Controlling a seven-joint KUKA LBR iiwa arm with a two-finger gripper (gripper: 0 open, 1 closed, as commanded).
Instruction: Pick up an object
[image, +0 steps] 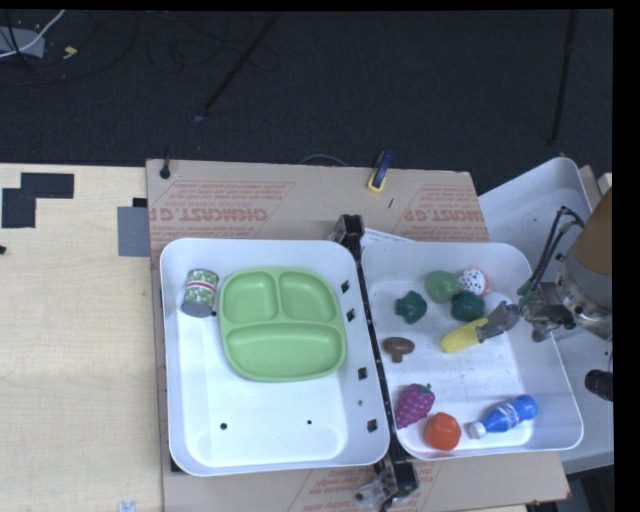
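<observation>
My gripper (518, 328) hangs over the right side of the right bin (545, 395), open, nothing held between its fingers. Its left finger (496, 324) reaches the right end of a yellow toy (460, 340). Behind that lie a dark green piece (467, 306), a light green piece (440, 286) and a spotted white ball (472, 281). Another dark green piece (410, 306) and a brown mushroom (398, 348) sit nearer the bin's left wall. Along the front lie purple grapes (414, 404), an orange-red ball (442, 431) and a blue bottle (505, 415).
The left bin (260, 430) holds a green divided plate (282, 325) and a small green-labelled can (200, 292) at its back left. A black clamp (350, 228) stands on the divider between the bins. Cardboard (300, 205) lies under both bins.
</observation>
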